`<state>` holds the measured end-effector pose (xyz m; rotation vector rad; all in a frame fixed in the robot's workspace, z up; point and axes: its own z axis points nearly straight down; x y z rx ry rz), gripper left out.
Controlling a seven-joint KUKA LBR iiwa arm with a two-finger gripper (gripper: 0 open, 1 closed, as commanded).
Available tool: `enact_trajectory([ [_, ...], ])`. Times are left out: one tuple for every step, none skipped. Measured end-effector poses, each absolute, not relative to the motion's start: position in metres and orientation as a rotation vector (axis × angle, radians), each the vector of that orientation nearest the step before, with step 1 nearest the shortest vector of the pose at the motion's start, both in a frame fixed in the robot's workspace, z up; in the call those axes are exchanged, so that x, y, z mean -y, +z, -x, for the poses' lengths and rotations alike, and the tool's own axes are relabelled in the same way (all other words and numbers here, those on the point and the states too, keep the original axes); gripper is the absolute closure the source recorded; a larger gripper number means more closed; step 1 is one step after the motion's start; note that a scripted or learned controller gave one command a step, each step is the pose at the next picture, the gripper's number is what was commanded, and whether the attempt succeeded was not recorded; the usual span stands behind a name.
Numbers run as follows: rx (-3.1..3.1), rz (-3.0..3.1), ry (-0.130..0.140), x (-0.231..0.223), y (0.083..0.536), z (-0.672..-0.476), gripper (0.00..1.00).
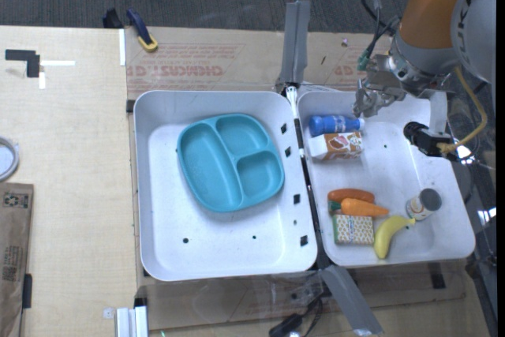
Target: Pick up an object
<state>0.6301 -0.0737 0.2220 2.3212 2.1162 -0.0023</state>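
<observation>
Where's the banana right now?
The banana lies in the right bin, near its front edge, beside the carrot and the small jar.

Even, bright overhead light, soft shadows inside the white bins (150, 193), slightly soft focus throughout.

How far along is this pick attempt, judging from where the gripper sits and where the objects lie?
Early stage. Done: the arm has reached over the right bin, with the gripper at its back edge, just above the blue bottle. In hand: nothing visible between the fingers. Left: grasping and lifting; the bottle, the carton, carrots, banana and small jar all lie in the bin.
</observation>
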Motion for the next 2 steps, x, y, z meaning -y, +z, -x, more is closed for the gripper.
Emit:
enact_trajectory([
  [-2.116, -2.322, -0.003, 0.074, 0.222, -0.630, 0.00],
  [-2.226, -2.218, -0.004, 0.109, 0.127, -0.658, 0.00],
])
